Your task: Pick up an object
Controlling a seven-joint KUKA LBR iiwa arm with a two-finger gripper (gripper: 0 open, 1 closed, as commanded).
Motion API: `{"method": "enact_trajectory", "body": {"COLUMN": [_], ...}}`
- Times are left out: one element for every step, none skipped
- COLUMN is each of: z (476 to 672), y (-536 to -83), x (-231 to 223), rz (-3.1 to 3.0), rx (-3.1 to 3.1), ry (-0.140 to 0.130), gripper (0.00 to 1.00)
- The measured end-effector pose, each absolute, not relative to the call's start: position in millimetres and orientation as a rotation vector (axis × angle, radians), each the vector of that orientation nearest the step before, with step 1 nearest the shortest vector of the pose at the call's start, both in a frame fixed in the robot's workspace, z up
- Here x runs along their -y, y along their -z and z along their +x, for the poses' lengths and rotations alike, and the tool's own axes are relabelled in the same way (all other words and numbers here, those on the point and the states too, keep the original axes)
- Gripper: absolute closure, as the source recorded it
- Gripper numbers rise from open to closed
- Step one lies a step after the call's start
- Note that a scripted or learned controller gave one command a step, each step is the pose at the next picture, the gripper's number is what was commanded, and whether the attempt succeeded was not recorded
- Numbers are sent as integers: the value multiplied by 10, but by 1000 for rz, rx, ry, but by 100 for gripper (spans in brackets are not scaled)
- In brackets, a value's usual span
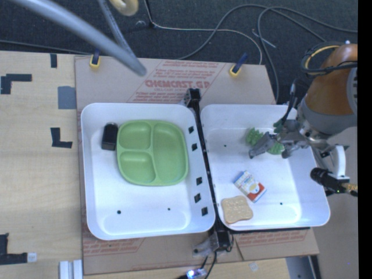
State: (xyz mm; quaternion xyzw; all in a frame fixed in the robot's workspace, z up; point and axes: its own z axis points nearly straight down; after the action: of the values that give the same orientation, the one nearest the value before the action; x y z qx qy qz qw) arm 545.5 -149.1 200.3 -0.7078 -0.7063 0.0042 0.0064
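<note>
Bench: flat brown cardboard sheet (168,77) with red print, laid on a pale wooden top and bearing both bins.
Left bin: shallow white plastic bin (99,208), left half of scene.
Left bin contents: light green plastic plate (152,153) with three compartments, lying flat toward the far side; small black box-shaped object (109,136) just beside the plate's left edge, apparently touching it.
Right bin: shallow white plastic bin (308,211), right half of scene, set against the left bin along a black divider with clips.
Right bin contents: small bumpy green object (254,136) at the far middle; small white, blue and red packet (250,185) lying flat near the centre; tan toast-shaped flat piece (236,209) at the near edge, just near-left of the packet, apart from it.
Arm: grey with orange band (328,97), entering from the right above the right bin's far right part.
Gripper: grey two-finger gripper (268,145), tips low over the bin floor, right beside the green object.
Fingers: slightly parted; one dark finger (258,147) stretched leftward just near of the green object; grip on that object not confirmed, contact too small to resolve.
Task objects: all lying in their bins, none lifted.
</note>
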Motion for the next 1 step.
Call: {"method": "enact_trajectory", "body": {"z": [5486], "y": [-2075], "x": [1487], "rz": [-2218], "rx": [2222], "ry": [-1], "gripper": [0]}}
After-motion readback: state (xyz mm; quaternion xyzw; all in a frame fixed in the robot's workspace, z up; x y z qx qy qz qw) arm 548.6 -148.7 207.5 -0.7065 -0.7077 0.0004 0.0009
